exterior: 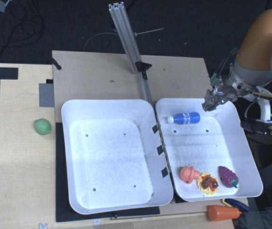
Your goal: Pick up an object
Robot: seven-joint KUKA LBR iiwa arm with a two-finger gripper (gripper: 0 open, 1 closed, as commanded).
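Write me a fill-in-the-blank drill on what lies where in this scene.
1. The blue bottle lies in the ____ bin as the camera sees it.
2. The green ball rests outside the bins, to the camera's ____.
3. The purple grapes lie beside a small ____ toy.
4. The hand hovers near the ____ bottle.

Missing words: right; left; yellow; blue

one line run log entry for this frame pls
phase: approach | hand: above right bin's far edge, nothing visibly held | nearest: blue bottle lying on its side | near end: pink toy, yellow toy, purple grapes
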